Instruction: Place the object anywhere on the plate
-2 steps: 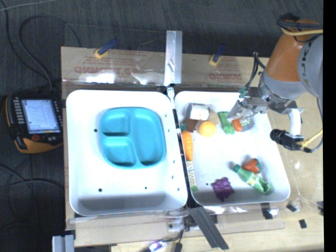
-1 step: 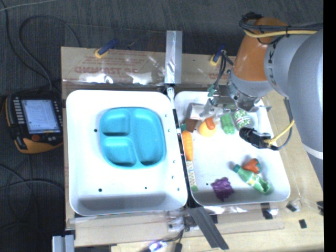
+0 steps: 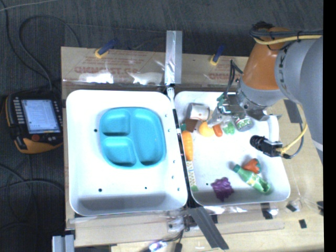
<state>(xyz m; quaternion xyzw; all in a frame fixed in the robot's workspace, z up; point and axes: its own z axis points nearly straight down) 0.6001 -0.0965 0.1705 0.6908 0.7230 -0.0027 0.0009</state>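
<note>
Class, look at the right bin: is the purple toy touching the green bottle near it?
Apart. The camera view shows bare white bin floor between the purple toy and the green bottle.

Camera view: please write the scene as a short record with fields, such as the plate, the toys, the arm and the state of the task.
plate: blue, three compartments, in the left bin, nothing on it
right bin: white, holds all the toys
carrot: orange, along the bin's left wall
grapes: purple, near the front edge
bottle: green, lying down, front right
strawberry: red, touching the bottle
gripper: over the bin's far side, among small toys; fingers unclear
task state: no toy on the plate yet
</note>
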